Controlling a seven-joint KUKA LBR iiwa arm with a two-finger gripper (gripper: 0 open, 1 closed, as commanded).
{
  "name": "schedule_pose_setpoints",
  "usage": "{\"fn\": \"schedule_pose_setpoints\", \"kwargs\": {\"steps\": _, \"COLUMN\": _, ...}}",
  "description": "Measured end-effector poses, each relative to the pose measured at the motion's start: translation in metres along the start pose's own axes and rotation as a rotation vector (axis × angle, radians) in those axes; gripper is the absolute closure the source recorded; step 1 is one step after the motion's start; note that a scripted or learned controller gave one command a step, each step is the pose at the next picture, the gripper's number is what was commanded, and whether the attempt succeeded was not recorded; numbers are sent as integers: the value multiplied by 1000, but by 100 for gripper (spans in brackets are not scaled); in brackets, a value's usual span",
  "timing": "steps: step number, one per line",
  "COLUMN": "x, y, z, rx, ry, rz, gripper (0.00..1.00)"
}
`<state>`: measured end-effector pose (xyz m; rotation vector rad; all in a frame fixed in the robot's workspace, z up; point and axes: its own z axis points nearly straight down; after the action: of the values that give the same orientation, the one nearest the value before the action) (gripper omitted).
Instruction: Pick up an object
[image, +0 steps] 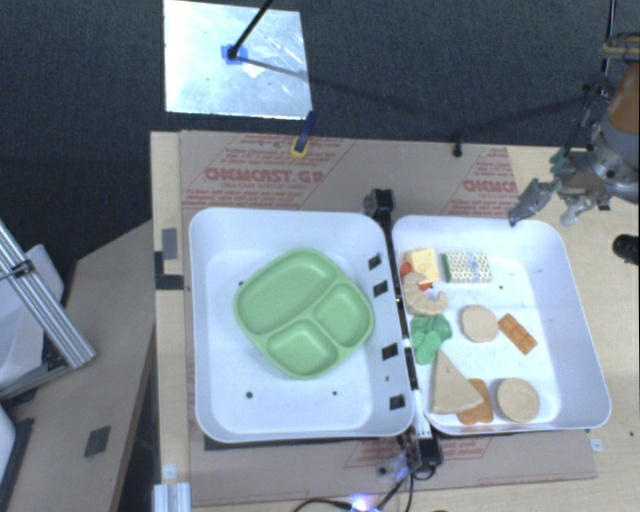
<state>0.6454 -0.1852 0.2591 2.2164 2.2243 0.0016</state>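
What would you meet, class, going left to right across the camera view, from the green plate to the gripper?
Green plate → yellow block → round tan disc → orange block → gripper, above the right bin's far rim.

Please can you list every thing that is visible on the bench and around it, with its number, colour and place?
bins: 2, white, side by side on the bench
divided plate: 1, light green, three compartments, in the left bin
round flat pieces: 2, tan, right bin
wedge piece: 1, tan, right bin front
orange pieces: 2, right bin
green piece: 1, right bin, by the divider
yellow block: 1, right bin back
speckled block: 1, pale, right bin back
silver sheet: 1, behind the bench
gripper: 1, grey, above the right bin's back corner
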Motion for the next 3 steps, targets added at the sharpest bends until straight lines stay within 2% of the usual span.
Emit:
{"fn": "schedule_pose_setpoints", "kwargs": {"steps": 1, "x": -6, "y": 8, "z": 51, "rx": 2, "ry": 0, "rz": 2, "gripper": 0}}
{"fn": "schedule_pose_setpoints", "kwargs": {"steps": 3, "x": 6, "y": 15, "z": 168, "rx": -1, "ry": 0, "rz": -2, "gripper": 0}}
